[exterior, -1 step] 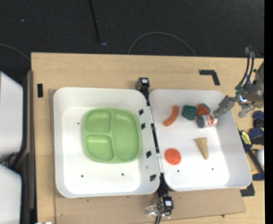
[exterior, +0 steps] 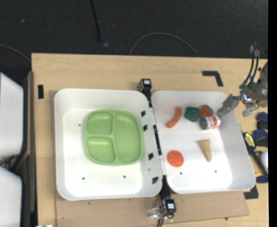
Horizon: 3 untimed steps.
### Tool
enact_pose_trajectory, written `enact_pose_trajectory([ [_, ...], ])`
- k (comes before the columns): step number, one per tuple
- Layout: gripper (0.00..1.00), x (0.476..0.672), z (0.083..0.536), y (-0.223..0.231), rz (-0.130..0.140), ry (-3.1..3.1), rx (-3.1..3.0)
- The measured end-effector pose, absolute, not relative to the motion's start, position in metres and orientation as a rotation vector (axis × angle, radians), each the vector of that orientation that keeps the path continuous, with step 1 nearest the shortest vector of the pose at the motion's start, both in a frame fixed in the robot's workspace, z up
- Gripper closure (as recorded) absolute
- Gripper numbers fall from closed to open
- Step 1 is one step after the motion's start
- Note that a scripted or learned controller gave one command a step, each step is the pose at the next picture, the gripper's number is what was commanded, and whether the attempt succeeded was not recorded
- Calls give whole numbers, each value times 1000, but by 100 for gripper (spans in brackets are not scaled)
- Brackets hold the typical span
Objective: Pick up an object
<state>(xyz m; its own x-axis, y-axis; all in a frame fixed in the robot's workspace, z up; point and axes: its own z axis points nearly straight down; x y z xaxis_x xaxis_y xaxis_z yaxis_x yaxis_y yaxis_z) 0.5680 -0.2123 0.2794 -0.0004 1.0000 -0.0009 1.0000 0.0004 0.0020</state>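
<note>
Small grey-and-red can-shaped toy (exterior: 209,122) lies untouched in the right white bin (exterior: 223,178); nothing is lifted yet. The grey two-finger gripper (exterior: 236,105) hangs beside it, fingers spread, empty.

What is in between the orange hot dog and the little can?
In the camera view, a dark green block lies between the hot dog and the can, with a small orange piece just behind it.
</note>
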Motion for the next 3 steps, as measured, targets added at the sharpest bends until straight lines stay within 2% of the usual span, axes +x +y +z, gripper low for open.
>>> enact_pose_trajectory([
  [1, 0, 573, 235, -217, -4, 2220, 2223],
  [3, 0, 568, 141, -208, -4, 2216, 2229],
])
